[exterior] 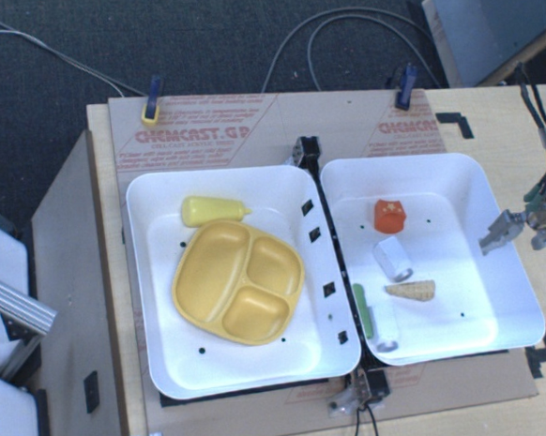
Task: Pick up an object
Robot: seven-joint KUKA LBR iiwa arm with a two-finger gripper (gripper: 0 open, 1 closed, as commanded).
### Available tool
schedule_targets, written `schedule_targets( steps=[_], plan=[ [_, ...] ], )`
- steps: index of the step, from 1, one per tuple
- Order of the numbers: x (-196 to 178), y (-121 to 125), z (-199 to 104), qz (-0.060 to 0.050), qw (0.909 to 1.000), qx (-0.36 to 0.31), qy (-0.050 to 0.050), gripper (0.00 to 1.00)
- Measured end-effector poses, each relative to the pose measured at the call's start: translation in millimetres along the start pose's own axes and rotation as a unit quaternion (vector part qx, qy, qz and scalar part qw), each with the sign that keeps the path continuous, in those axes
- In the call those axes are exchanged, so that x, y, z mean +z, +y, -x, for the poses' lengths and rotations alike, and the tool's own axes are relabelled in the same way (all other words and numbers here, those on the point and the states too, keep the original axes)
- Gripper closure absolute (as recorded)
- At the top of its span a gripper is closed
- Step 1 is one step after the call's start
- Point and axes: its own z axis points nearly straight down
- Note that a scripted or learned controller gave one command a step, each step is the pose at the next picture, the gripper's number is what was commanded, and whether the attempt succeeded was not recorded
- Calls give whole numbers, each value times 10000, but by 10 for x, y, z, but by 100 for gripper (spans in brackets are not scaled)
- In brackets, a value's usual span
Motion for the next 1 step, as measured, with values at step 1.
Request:
schedule_targets(
  steps=[1],
  plan=[
    [-2831,-38,82,100,9999,-4,-45,0]
  ],
)
